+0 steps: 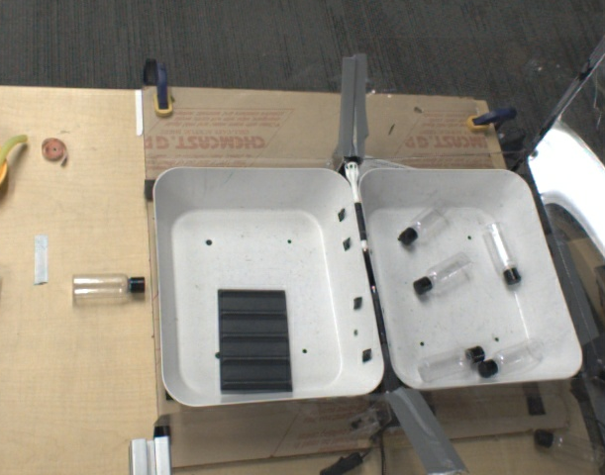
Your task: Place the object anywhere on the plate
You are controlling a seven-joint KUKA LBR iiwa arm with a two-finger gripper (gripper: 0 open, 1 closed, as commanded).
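The right bin (540,265) holds several small clear bottles with black caps, all lying on their sides. One bottle (424,226) lies near the upper left of the bin floor. A second bottle (443,274) lies near the centre. A third bottle (501,253) lies toward the right wall, cap pointing down the view. Two more lie near the front wall, close together; the clear plastic against the white floor makes their outlines hard to separate, so the pair (480,361) may be touching.

The left bin (183,226) holds a dark ribbed plate (252,340), flat on the floor near the front wall. This is the target surface. It is well apart from every bottle in the right bin.

Handling judgement: each bottle appears light, rigid and smooth-walled. A round body lying on its side is likely to roll when nudged and may slip under a light grip. The recommended hold is across the middle of the clear body, with the pincer fingers set square to the long axis. The centre bottle offers the most free space on all sides. The front pair is the poorest choice because of crowding and the nearby wall.

The state of the pincer cannot be told from this view.

A further bottle (108,286) lies on the bench (74,364), left of both bins.
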